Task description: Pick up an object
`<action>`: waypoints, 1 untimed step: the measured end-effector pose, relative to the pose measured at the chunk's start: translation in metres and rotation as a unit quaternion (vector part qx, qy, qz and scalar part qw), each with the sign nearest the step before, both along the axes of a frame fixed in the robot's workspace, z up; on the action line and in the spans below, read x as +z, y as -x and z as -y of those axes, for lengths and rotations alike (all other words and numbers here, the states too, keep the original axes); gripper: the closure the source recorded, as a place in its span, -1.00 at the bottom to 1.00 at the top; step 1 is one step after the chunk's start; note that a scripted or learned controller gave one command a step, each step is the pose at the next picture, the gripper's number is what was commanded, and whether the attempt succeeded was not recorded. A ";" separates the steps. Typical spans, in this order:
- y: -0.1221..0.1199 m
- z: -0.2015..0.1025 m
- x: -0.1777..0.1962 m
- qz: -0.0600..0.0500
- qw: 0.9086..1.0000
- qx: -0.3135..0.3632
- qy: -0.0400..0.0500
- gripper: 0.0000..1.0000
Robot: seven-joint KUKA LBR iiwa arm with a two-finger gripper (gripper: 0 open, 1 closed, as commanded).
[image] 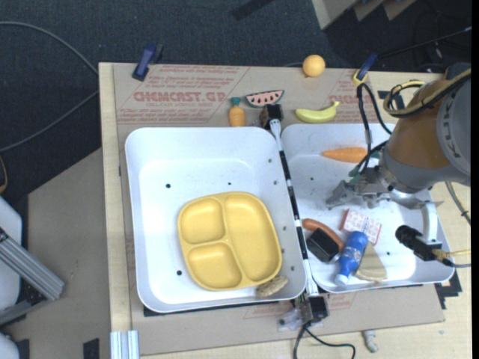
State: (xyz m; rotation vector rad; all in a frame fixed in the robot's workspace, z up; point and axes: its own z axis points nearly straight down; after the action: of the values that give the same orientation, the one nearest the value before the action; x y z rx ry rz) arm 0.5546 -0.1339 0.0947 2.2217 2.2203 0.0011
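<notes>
My gripper (346, 192) hangs low over the middle of the right bin (314, 172), on the grey arm with its orange band coming in from the right. Nothing can be seen held in it. Just behind it lies an orange carrot (344, 154). In front of it sit a red-and-white packet (361, 224), a red sausage (313, 224), a black block (322, 244), a blue bottle (351, 256) and a pale wedge (371, 268).
The left bin (150, 163) holds a yellow divided plate (228, 239), with a brown cookie (272, 286) at its front rim. Behind the bins lie a banana (316, 113), an orange ball (313, 66), a watermelon slice (265, 97) and a small orange toy (236, 115).
</notes>
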 end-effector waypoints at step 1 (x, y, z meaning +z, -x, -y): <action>-0.112 0.021 0.019 0.000 1.000 0.001 0.000 -1.00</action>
State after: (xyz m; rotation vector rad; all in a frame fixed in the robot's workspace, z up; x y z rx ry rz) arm 0.6670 -0.1548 0.1137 2.2180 2.2223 0.0009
